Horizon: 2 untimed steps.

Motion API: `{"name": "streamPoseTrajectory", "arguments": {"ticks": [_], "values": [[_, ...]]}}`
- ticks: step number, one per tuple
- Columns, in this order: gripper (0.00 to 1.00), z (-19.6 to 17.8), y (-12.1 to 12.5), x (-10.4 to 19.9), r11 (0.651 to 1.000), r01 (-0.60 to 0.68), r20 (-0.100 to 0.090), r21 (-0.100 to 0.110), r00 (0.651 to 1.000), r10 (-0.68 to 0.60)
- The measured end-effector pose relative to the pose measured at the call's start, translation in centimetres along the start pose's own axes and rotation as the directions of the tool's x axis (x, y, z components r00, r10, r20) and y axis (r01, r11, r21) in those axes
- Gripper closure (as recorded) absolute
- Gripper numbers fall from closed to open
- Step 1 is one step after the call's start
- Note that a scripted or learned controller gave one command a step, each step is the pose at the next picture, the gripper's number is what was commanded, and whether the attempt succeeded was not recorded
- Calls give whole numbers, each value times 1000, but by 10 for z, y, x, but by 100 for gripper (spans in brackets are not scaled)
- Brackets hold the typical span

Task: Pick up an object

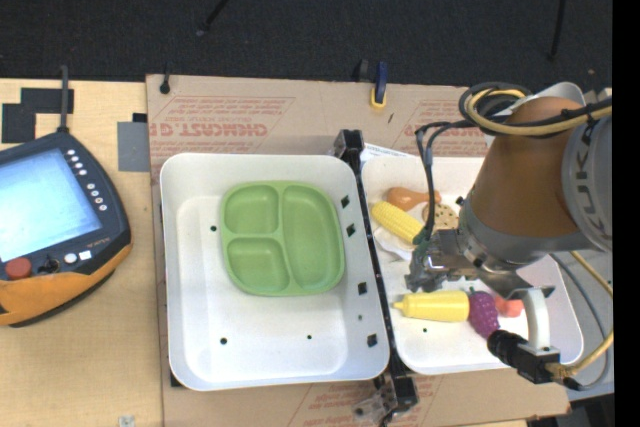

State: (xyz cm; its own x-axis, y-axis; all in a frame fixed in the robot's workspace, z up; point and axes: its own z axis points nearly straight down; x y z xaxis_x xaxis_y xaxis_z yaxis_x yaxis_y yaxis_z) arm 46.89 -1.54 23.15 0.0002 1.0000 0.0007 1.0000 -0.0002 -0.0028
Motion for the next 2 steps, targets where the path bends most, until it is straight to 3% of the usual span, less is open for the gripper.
{"name": "streamPoseTrajectory", "arguments": {"ticks": [1,2], "values": [[100,7,14,1,1000,2,0,2,1000,-2],[100,15,5,4,1000,-5,0,3,1000,5]]}}
